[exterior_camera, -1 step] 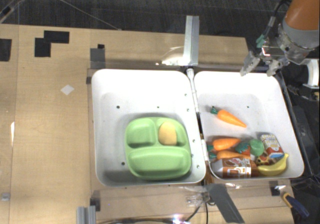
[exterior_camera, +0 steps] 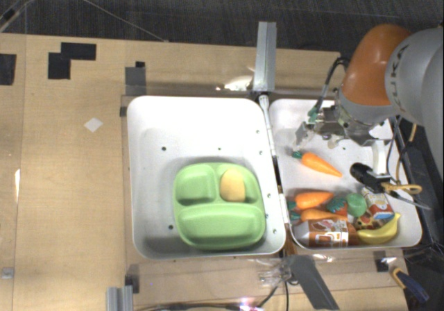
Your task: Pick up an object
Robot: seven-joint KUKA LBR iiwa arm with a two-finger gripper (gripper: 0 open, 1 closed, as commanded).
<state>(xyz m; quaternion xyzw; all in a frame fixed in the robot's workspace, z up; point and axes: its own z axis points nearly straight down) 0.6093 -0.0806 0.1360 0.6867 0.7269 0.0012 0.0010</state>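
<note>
Okay, looking down on a wooden bench (exterior_camera: 62, 185) with two shallow white bins side by side. Got the gripper (exterior_camera: 306, 136) hanging over the back half of the right bin (exterior_camera: 286, 116), at the end of the grey arm (exterior_camera: 423, 73) with the orange band (exterior_camera: 374, 66) reaching in from the right. Honestly can't tell whether it's released or clenched, way too small and cluttered from this angle.

Just in front of it, an orange carrot (exterior_camera: 320, 162) lying flat on the bin floor, green end pointing left toward the gripper. Very near it, but looks apart rather than touching.

Crowded along the front of the same bin:
- a second carrot (exterior_camera: 312, 199), just beside the left wall
- a green lump (exterior_camera: 356, 204) right of that
- a banana (exterior_camera: 380, 230) curled into the front right corner
- an orange-and-brown packet (exterior_camera: 329, 238) against the front wall
- a colourful little pack (exterior_camera: 378, 214) squeezed between the green lump and the banana

Over in the left bin (exterior_camera: 173, 129), a green divided plate (exterior_camera: 218, 223) sitting toward the front, with a rounded yellow thing (exterior_camera: 234, 185) parked in its back right compartment. Maybe a lemon, can't say for sure.
</note>
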